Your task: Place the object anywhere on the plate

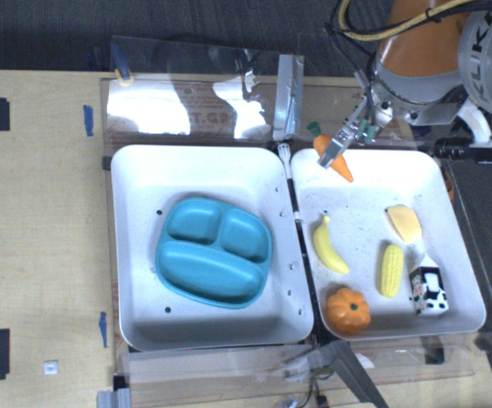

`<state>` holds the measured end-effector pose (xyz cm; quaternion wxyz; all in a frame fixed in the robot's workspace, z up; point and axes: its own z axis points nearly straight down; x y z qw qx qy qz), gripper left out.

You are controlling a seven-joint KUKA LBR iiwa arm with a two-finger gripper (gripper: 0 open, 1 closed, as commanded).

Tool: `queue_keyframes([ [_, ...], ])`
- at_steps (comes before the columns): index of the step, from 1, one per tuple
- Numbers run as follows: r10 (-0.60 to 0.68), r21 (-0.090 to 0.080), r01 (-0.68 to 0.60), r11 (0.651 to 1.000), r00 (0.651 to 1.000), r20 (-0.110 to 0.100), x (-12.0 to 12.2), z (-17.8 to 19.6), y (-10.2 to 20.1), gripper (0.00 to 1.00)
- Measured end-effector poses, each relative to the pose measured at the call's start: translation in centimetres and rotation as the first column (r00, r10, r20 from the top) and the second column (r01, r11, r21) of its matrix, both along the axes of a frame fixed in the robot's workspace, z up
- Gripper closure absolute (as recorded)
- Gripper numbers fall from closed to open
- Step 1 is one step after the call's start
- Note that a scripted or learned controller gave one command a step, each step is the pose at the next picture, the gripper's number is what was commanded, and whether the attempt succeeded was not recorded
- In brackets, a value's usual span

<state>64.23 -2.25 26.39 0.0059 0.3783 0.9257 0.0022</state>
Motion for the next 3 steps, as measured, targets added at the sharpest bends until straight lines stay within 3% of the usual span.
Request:
queue_keyframes([
  [1, -0.189, 0.000, 0.189, 0.982, 0.982, -0.014, 1.3, -4.8, 2.1, 1.00],
  [2, 0.085, 0.000, -0.085, 0.996, 0.996, -0.012, 1.9, -5.8, 1.0, 1.00],
  [3, 0.085, 0.001, -0.085, 0.996, 0.996, -0.011, 1.9, -5.8, 1.0, 0.00],
])
